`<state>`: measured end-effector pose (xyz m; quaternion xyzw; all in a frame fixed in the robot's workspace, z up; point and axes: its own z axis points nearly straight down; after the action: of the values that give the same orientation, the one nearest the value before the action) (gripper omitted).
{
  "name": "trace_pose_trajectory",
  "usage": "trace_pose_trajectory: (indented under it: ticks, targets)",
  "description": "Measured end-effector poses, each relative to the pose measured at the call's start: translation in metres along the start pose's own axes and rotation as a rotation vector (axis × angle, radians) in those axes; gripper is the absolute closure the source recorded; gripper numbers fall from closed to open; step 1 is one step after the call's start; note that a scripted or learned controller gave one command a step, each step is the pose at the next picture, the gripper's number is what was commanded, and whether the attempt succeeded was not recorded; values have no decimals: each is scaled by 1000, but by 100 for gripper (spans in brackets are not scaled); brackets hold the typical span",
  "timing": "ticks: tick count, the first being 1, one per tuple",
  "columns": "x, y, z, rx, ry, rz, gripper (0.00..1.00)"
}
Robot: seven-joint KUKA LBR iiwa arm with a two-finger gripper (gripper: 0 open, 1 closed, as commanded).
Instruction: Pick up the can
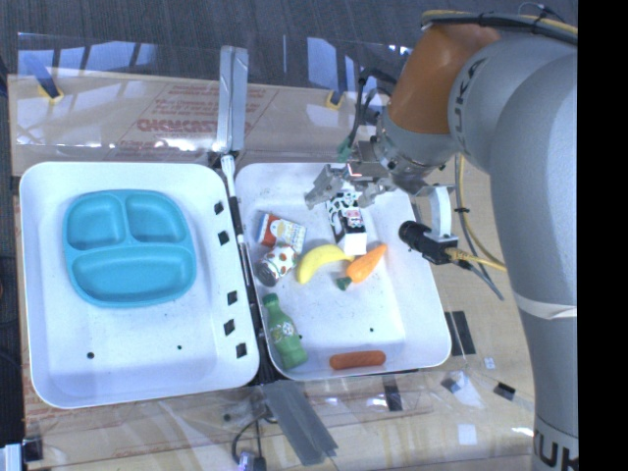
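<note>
The can lies on its side near the left wall of the right bin, its silver end facing front-left and its label red and white. My gripper hovers at the back of this bin, up and to the right of the can, well apart from it. Its grey fingers are spread open with nothing between them. Just in front of the gripper lies a small black-and-white carton.
Around the can lie an orange-and-white carton, a banana, a carrot, a green bottle and a sausage. The left bin holds a blue divided plate.
</note>
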<state>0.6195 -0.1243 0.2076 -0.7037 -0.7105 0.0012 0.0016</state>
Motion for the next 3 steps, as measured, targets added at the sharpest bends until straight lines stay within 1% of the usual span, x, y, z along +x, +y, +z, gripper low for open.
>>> trace_pose_trajectory:
  ticks: [1,2,3]
  targets:
    - [-40,-14,93,-27,-5,13,0]
    - [-12,33,81,-3,0,181,0]
    - [-20,-29,101,-34,-2,189,0]
